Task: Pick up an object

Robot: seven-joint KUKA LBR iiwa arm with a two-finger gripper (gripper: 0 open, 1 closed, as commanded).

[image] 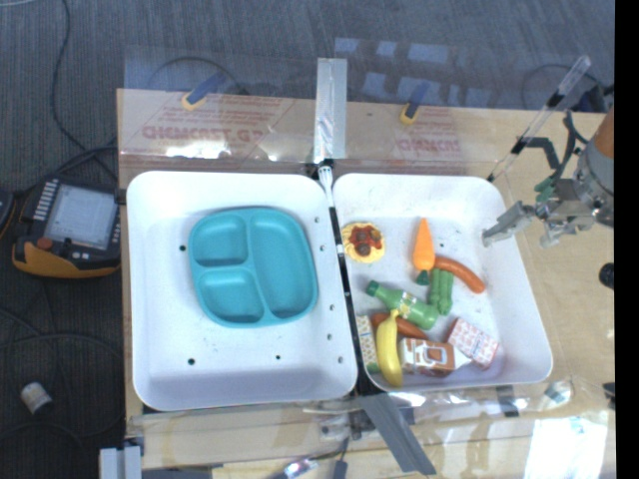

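You look down from one fixed camera above the bench [559,128], tilted at a slant and set far enough back to take in both bins [150,297] whole, with floor beyond. The arm [599,158] enters at your right, its fingers beside the right bin's [519,267] rim.
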